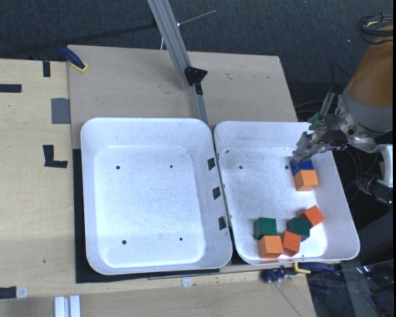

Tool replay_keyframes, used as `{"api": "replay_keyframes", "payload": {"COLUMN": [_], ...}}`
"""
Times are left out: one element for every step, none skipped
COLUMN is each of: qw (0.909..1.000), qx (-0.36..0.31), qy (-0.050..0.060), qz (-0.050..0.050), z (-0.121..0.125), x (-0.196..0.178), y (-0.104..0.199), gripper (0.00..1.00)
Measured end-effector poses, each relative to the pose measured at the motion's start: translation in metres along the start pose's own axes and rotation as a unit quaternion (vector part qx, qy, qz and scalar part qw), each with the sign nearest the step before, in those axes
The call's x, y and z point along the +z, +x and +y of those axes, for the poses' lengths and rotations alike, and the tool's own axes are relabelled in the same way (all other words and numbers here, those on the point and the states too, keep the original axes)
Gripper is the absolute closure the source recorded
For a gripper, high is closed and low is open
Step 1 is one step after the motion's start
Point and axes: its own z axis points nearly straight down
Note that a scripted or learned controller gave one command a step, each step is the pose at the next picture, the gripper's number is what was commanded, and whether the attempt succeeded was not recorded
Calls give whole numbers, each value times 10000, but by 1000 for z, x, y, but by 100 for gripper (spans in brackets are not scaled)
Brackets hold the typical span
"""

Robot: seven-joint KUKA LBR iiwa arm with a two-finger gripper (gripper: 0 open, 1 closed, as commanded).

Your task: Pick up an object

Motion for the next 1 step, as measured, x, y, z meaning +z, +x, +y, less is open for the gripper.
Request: {"api": "replay_keyframes", "payload": {"qw": [10000], "qx": [-19], "qy": [19], "qz": [9], "z": [19], "x": [2], "y": [48], "gripper": [100]}}
